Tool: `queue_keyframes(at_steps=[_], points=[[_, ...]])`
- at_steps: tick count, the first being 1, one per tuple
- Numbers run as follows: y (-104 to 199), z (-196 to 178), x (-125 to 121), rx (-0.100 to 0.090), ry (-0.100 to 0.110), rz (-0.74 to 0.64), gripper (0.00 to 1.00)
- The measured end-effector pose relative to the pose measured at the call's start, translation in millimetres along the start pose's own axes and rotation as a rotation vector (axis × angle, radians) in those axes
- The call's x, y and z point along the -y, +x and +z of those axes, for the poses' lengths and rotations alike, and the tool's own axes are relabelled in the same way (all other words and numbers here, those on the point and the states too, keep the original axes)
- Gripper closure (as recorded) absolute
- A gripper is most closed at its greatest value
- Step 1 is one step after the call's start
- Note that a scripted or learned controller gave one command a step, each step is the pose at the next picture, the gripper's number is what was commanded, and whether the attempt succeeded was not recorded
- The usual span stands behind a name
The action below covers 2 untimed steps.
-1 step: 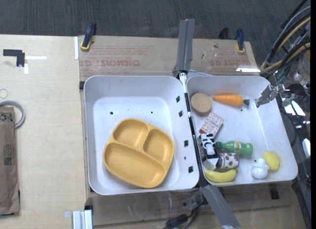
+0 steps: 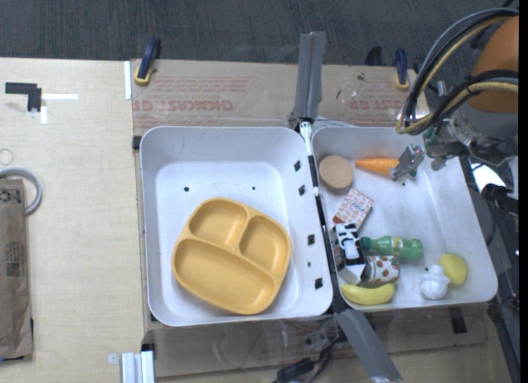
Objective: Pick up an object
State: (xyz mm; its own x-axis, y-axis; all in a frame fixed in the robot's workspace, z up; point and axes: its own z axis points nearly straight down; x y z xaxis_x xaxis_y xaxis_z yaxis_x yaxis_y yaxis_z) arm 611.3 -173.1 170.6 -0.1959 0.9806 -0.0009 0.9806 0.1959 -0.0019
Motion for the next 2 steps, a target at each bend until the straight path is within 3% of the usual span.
queue_keyframes(at_steps=[1,2], points=[[1.4,78.3,-44.9,0.002,-0.003,-0.241,0.0],[1.5,69.3,-44.5,0.001,0.0,-0.242,1.0]])
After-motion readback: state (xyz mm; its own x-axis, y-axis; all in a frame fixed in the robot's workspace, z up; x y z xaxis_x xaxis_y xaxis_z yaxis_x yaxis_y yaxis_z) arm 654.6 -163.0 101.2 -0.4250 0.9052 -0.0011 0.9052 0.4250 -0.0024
